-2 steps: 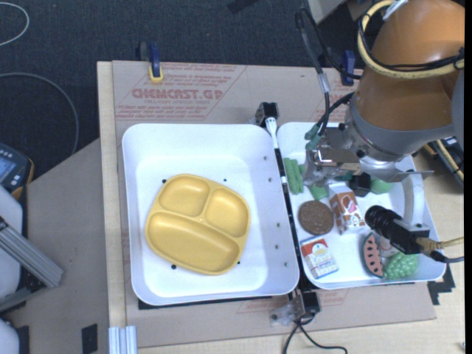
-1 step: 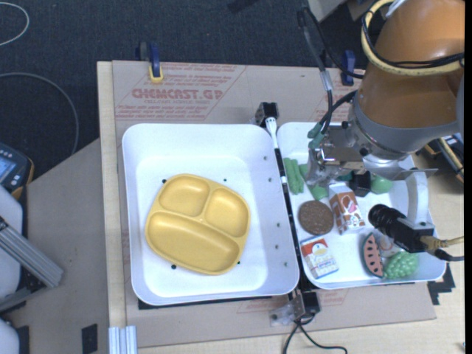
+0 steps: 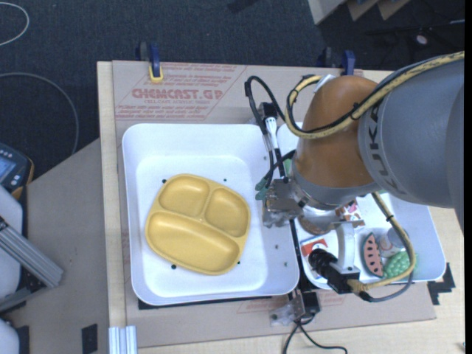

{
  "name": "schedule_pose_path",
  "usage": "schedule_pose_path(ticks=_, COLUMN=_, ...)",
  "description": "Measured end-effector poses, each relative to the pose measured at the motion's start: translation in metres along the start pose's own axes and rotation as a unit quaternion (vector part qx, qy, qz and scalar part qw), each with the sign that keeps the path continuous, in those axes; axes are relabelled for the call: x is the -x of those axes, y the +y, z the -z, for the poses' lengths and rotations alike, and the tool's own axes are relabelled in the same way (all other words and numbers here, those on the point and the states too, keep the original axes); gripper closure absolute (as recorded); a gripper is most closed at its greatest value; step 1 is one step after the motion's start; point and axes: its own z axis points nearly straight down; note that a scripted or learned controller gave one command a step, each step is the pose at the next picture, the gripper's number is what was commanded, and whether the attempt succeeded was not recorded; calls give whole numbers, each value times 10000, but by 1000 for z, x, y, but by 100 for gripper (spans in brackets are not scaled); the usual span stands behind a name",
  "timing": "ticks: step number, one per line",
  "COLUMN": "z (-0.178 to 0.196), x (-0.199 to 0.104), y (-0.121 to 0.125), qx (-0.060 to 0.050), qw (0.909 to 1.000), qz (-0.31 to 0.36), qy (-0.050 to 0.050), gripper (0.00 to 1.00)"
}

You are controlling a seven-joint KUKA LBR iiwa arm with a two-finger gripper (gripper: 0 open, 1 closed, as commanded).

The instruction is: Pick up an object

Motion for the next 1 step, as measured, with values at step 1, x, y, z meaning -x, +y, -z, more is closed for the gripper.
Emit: schedule_pose_path(ticks=1, z=164, x=53, y=26, qx=186, qw=9998, qz=-23, qy=3, gripper=100)
